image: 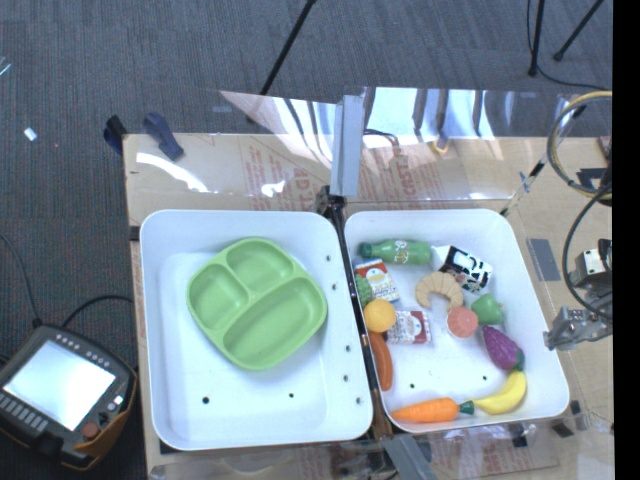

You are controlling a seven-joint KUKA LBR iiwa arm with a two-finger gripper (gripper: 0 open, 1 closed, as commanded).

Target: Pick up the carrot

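The carrot (430,410), orange with a green stalk end pointing right, lies flat along the front wall of the right bin (520,238). Its stalk end touches the yellow banana (505,394). A grey metal part that looks like my gripper (577,329) sits just outside the right bin's right rim, at about mid-height of the bin. It is well to the right of the carrot and farther back, and nothing shows in it.
The right bin also holds a green bottle (398,252), a croissant (440,287), an orange fruit (379,315), a purple eggplant (501,347), an orange sausage-like piece (381,360) and small packets. A green divided plate (258,301) lies in the left bin (170,388). Cables loop at the right.
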